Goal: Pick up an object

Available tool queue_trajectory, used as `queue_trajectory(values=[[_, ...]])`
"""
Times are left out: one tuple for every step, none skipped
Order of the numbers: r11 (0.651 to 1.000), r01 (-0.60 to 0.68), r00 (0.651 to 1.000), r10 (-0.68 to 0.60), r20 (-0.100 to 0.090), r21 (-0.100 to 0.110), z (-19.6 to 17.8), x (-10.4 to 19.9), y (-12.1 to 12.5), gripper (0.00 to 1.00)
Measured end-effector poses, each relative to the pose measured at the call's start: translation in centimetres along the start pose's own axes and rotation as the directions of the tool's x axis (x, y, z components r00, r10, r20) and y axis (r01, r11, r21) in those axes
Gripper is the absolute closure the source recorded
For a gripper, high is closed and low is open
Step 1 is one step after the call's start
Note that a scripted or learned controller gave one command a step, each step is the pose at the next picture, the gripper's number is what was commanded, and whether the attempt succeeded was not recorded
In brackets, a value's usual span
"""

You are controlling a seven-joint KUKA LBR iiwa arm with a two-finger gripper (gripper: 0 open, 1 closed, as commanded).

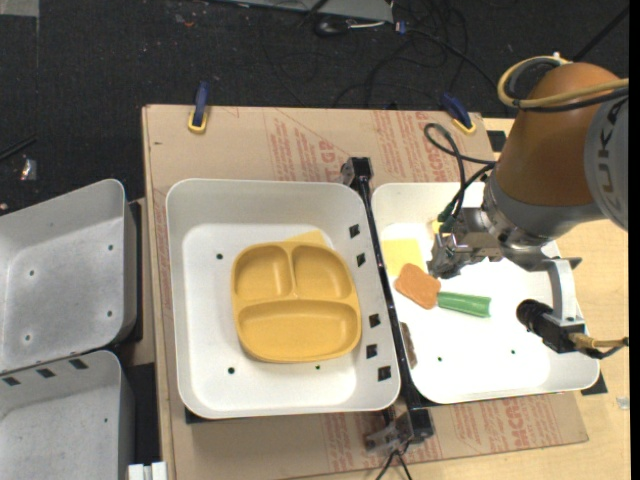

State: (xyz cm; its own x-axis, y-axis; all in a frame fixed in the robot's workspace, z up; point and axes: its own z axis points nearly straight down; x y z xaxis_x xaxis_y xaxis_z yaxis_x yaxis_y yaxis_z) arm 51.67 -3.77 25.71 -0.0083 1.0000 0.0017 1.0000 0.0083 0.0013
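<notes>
In the right bin (500,373) lie an orange piece (417,287), a green stick (464,304) just right of it, and a pale yellow flat piece (401,253) at the bin's left side. My gripper (447,259) hangs low over the bin, right above the orange piece and the near end of the green stick. Its fingertips are dark and bunched, and nothing shows clearly between them. The left bin (200,368) holds a yellow divided plate (296,302).
The divider between the two bins (385,308) runs just left of the orange piece. White panels (60,268) lie off the bench at the far left. Blue clamps (199,118) hold the cardboard base at the back edge.
</notes>
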Motion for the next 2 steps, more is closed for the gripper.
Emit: queue_trajectory(values=[[1.000,0.000,1.000,0.000,0.000,0.003,1.3,5.2,-0.6,1.00],[1.000,-0.001,1.000,0.001,0.001,0.004,2.3,9.6,-0.3,1.00]])
